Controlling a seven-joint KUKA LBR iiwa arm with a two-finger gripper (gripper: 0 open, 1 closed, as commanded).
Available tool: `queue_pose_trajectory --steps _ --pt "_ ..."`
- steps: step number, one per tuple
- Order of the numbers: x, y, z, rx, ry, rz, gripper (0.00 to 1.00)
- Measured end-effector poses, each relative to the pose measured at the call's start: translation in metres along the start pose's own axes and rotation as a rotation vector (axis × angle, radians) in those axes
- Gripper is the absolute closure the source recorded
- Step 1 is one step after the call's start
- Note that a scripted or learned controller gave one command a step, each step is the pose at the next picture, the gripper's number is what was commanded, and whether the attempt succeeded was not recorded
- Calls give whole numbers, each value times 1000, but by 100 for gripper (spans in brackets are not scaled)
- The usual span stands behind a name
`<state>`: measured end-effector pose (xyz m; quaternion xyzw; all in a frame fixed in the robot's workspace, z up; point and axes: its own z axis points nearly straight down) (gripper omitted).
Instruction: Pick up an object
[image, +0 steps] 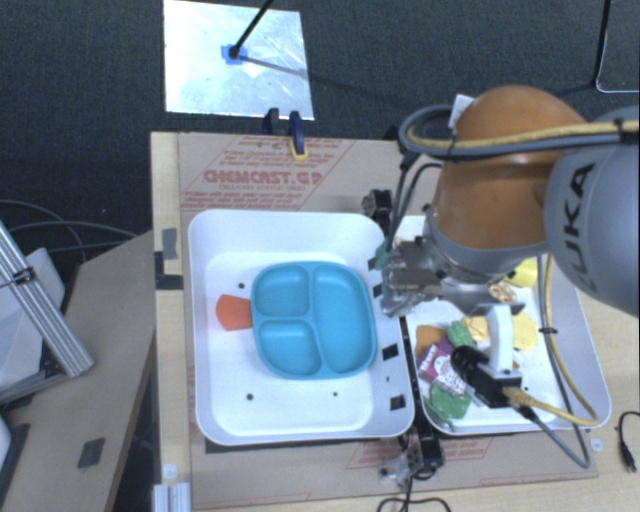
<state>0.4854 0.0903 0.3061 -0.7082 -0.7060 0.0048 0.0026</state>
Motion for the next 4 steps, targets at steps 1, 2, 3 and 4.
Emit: queue_pose_trajectory --steps 1,2,3,4 --pt "6 0 -205 -29 8 -9 100" --pt "-26 0 -118 -5 2 -1 100" --pt "-11 -1 -236 -26 7 -9 100" --pt "5 -1 -53 2 1 -5 100"
